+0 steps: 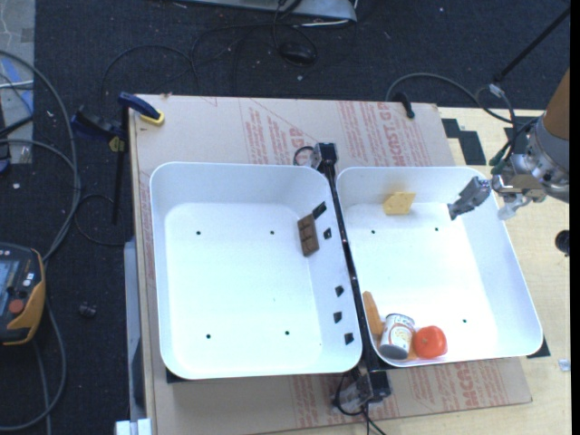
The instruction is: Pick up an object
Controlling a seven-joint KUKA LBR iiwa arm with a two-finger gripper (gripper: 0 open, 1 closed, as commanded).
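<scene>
My gripper (469, 198) hangs over the far right part of the right bin (494, 252), reaching in from the right edge. A yellow wedge like a piece of cheese (399, 204) lies to its left near the bin's far wall, apart from it. In the near left corner of that bin lie an orange carrot (372, 313), a small tin can on its side (396, 333) and a red tomato (430, 341), packed close together. A brown chocolate bar (309, 235) rests against the right wall of the left bin (227, 270).
The two white bins stand side by side on a cardboard sheet (362, 125), joined by a black clamp strip (340, 252). Cables and a blue and yellow clamp (140, 109) lie beyond the bench's far left corner.
</scene>
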